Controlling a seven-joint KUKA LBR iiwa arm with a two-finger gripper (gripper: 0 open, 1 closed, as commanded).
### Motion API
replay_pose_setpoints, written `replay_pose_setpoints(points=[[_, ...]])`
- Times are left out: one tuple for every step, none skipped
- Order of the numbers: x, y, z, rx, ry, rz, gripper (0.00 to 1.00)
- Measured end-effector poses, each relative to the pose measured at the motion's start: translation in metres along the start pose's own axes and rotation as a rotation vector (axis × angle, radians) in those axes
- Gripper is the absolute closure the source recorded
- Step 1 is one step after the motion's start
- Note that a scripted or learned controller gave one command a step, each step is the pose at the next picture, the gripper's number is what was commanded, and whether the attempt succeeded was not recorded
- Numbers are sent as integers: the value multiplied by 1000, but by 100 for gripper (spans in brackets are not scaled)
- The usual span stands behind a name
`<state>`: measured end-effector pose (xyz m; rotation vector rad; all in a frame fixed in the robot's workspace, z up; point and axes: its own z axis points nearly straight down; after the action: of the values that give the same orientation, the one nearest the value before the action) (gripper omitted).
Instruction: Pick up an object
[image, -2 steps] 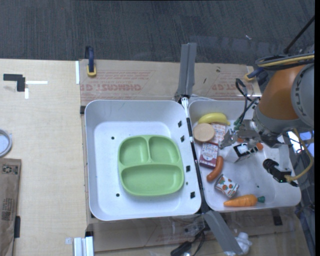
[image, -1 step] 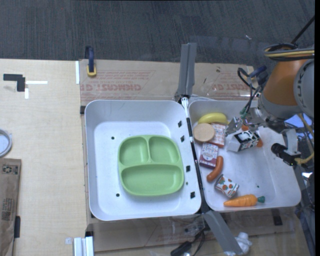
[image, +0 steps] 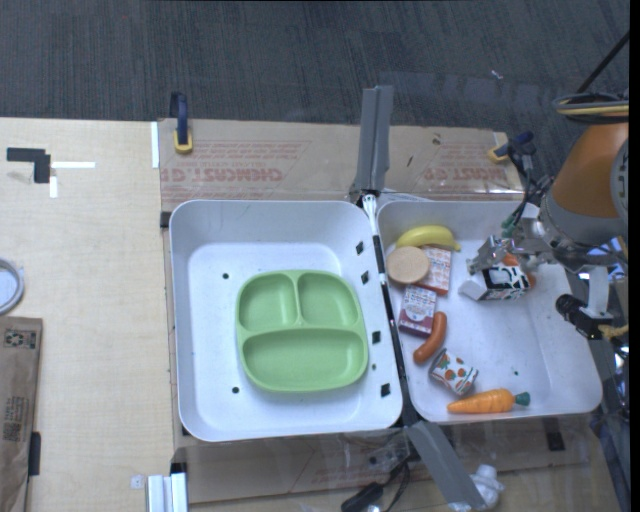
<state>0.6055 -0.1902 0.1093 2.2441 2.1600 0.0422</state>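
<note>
Beneath the jaws (image: 503, 262), a cow-patterned carton (image: 503, 283).

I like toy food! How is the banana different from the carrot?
The banana is yellow and curved; the carrot is orange and straight with a green tip. The banana lies at the far end of the right bin, the carrot at the near end. Both are long and lie flat in the same bin.

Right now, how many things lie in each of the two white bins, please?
Left bin: 1, the green tray.
Right bin: 8, the banana, round bun, two packets, sausage, small carton, carrot, cow-patterned carton.
Total: 9.
</note>
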Motion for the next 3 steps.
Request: replay_pose_setpoints(points=[[-8,2,-14,-12,-17,3,100],[-8,0,-10,-4,-15,4,0],[-17,-14,12,27,2,-46,0]])
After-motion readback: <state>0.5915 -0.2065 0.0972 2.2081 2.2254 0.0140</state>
